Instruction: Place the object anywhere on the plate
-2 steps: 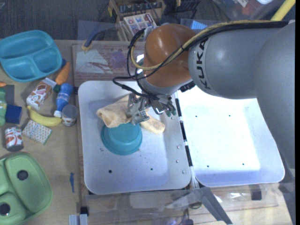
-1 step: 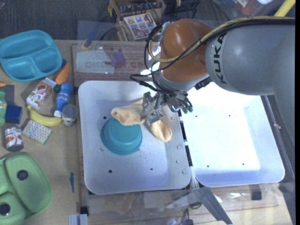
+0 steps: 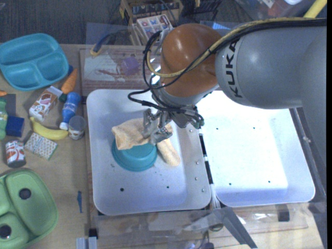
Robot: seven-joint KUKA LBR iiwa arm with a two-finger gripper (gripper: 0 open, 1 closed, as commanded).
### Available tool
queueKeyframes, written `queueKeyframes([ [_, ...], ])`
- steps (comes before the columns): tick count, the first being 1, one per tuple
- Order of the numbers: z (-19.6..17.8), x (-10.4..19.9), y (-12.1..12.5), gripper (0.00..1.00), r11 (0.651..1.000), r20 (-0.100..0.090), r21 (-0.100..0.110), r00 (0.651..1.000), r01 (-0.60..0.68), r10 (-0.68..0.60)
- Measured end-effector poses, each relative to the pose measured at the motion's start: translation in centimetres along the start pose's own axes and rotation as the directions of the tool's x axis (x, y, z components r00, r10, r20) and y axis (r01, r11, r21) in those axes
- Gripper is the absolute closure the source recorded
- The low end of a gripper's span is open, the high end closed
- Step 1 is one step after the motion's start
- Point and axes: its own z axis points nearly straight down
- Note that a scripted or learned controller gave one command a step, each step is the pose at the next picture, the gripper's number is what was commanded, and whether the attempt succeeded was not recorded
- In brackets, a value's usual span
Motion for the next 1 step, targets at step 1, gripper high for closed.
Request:
queueKeyframes([
  [1, -0.01, 0.01, -0.02, 0.0, 1.0, 0.0, 0.0, 1.0, 0.0, 0.0],
])
